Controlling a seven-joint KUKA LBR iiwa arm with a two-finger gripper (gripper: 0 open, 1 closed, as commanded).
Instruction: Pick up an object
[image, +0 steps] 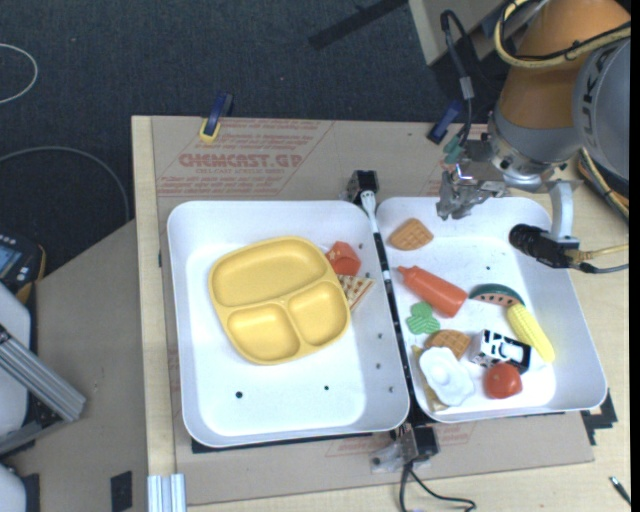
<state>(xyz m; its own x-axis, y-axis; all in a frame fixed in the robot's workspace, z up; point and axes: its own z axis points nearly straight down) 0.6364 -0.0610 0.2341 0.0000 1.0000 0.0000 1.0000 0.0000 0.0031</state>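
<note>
Nearest the camera, at the front of the right bin (585, 385), I note a white lumpy item (446, 377), a red tomato (503, 380) and a black-and-white piece (501, 348), all close together. Just behind them lie a yellow corn cob (530, 331), a watermelon slice (497, 295), a green piece (423, 319) and a waffle-like biscuit (447, 343). Further back rests an orange carrot (432, 286), then a tan cookie (410, 235) near the rear wall.

Across the divider, the left bin (190, 300) carries a yellow divided plate (277, 298), with a red item (343, 258) and a waffle piece (356, 289) at its right edge.

Farthest back, the gripper (458, 203) hangs over the right bin's rear edge, just right of the cookie. Nothing sits between its fingers; whether they are spread or closed I cannot tell.

My judgement: the approach step is in hand and no object is picked yet. The cookie is the closest candidate; the next move calls for a shift leftward and a descent over it. It lies flat and close to the bin wall, which may hinder a clean grip.
</note>
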